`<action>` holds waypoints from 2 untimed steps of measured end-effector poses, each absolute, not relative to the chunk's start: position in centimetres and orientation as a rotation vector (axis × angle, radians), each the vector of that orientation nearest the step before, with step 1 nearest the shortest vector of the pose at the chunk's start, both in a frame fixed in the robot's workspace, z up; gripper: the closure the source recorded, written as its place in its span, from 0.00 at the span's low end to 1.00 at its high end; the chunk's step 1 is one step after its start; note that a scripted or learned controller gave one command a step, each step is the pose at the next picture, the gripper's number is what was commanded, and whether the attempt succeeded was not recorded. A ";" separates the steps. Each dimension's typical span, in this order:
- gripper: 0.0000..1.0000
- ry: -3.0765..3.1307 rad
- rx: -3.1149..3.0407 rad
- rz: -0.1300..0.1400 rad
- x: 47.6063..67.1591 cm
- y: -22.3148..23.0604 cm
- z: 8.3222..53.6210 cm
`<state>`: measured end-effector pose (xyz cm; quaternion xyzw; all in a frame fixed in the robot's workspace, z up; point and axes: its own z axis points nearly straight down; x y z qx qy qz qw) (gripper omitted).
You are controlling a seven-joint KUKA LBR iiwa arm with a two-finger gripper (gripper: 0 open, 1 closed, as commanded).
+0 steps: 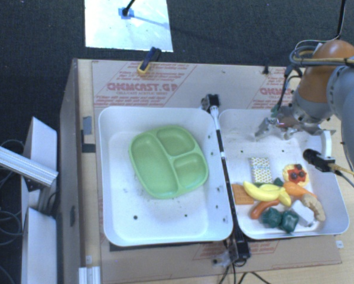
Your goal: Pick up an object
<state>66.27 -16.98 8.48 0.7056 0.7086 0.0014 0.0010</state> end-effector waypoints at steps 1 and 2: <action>0.00 2.225 2.217 0.004 67.0 -20.5 8.6; 0.00 2.226 2.216 0.002 67.0 -20.5 8.6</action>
